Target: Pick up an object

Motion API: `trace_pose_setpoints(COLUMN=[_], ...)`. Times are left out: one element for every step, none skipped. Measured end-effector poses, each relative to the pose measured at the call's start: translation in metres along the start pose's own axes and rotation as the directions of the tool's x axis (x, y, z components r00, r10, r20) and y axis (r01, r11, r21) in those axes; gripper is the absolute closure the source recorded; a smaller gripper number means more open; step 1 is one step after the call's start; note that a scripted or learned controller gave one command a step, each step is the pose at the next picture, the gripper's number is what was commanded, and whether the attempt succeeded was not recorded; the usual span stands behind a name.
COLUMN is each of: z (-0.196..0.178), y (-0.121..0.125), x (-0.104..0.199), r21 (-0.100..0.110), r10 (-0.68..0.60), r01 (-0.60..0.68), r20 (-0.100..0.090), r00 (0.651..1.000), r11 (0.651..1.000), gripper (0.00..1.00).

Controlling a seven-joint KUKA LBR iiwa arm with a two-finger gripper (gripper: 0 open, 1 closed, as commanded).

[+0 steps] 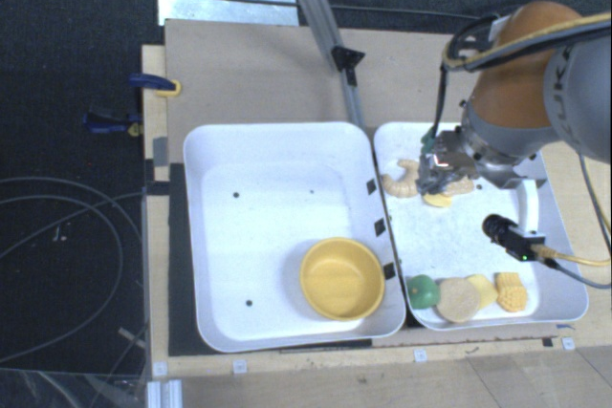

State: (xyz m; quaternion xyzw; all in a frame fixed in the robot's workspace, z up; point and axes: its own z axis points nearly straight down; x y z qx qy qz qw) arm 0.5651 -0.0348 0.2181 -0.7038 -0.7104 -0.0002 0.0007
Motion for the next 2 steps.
trace_pose_setpoints(z=[-0.012,-0.023], y=[-0.010,-0.026], x=[0.060,0.108], r21=[-0.002,-0.002], r10=[-0.002,-0.002], r01=[0.002,0.002], r20=[-0.001,-0.001], r00=[1.000,1.000], r11=[1.000,1.000], gripper=[1.00,1.00])
